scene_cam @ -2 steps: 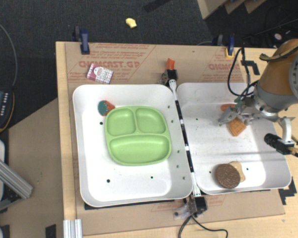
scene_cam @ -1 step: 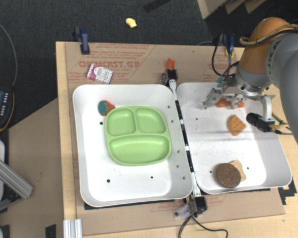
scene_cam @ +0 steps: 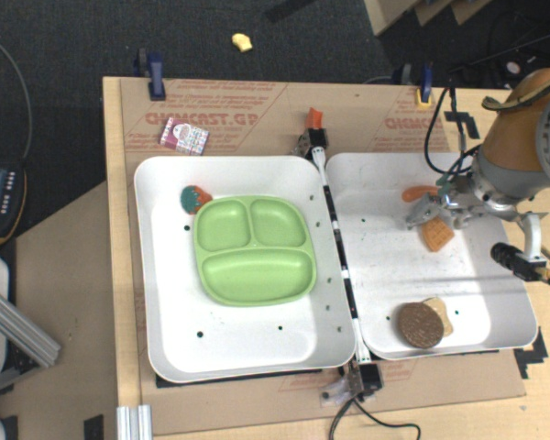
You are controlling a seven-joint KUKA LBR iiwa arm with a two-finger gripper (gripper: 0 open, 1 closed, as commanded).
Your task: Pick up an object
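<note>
My gripper [scene_cam: 433,216] is low in the right bin [scene_cam: 495,337], near its upper middle, and its fingers stand open. A tan waffle-like cracker [scene_cam: 437,236] lies just in front of the fingertips, touching or nearly touching them; it is not held. An orange carrot-shaped piece [scene_cam: 415,193] lies just behind the gripper. At the bin's front sits a round brown cookie [scene_cam: 420,325] with a small tan piece [scene_cam: 441,311] tucked against its right side.
The left bin [scene_cam: 165,319] holds a green divided plate [scene_cam: 253,249] and a small red and teal round object [scene_cam: 195,198] at its back left. The arm [scene_cam: 518,145] comes in over the right bin's far right corner. A pink packet [scene_cam: 183,136] lies on the bench behind the bins.
</note>
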